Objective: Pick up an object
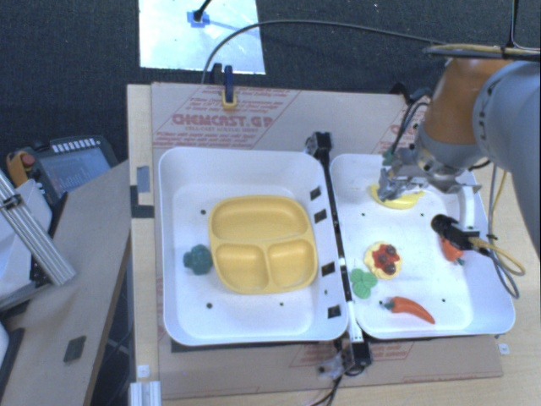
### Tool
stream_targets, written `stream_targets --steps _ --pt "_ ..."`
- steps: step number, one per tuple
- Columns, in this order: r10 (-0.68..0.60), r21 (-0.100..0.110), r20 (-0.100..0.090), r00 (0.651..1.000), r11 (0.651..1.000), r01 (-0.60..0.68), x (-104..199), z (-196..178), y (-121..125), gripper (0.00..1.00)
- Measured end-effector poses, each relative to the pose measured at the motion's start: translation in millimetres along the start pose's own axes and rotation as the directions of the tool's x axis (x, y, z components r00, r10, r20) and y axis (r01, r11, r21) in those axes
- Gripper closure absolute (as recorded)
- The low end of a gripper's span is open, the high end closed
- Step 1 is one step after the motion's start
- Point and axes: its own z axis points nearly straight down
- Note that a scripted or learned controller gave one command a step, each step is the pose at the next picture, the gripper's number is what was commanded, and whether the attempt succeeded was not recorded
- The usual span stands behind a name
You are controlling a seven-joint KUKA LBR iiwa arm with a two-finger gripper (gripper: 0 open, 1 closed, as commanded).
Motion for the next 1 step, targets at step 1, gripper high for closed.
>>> stream_targets --steps 1 --pt "0.002 -0.002 0.000 1.000 1.000 -0.002 -4.0 -49.5 -6.9 1.00"
